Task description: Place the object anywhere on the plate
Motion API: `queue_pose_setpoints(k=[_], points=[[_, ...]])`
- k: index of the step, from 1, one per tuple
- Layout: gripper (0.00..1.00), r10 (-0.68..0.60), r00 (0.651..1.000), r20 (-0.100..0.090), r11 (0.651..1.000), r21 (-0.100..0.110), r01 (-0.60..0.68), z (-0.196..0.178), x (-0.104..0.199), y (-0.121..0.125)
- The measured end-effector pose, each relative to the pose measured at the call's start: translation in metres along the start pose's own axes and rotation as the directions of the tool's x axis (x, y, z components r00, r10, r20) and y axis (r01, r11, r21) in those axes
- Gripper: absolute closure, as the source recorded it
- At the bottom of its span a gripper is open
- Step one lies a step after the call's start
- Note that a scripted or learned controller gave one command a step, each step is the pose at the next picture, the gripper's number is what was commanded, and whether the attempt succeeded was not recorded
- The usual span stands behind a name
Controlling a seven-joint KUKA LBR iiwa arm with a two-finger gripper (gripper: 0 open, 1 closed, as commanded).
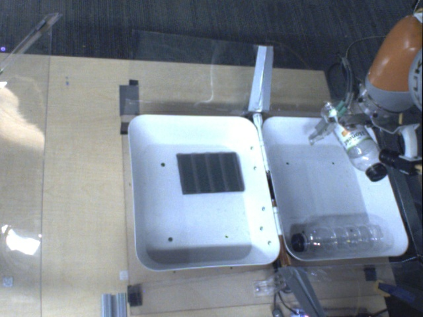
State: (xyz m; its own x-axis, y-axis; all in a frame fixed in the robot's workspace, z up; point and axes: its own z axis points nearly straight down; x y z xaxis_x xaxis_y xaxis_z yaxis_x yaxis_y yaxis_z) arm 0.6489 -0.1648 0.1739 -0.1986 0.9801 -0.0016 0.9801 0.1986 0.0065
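The gripper [332,119] grips a small clear bottle [357,146] (black cap) above the right bin's [310,177] far right.

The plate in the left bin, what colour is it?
Dark grey, nearly black, with lengthwise ridges: the plate, seen in the camera view.

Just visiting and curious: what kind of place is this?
Probably a robot test lab: a robot arm reaches over two white bins on a wooden bench, holding a small plastic bottle.
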Motion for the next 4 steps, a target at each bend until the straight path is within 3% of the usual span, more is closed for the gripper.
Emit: queue_pose_setpoints(k=[1, 2, 3, 4], points=[[1.00, -0.145, 0.989, 0.002, 0.989, -0.005, 0.145, -0.122, 0.054, 0.034], [1.00, -0.150, 0.989, 0.006, 0.989, -0.009, 0.150, -0.133, 0.055, 0.036], [1.00, -0.278, 0.960, -0.001, 0.960, 0.000, 0.278, -0.118, 0.135, -0.021], [1.00, -0.280, 0.960, 0.003, 0.960, -0.007, 0.280, -0.129, 0.135, -0.019]])
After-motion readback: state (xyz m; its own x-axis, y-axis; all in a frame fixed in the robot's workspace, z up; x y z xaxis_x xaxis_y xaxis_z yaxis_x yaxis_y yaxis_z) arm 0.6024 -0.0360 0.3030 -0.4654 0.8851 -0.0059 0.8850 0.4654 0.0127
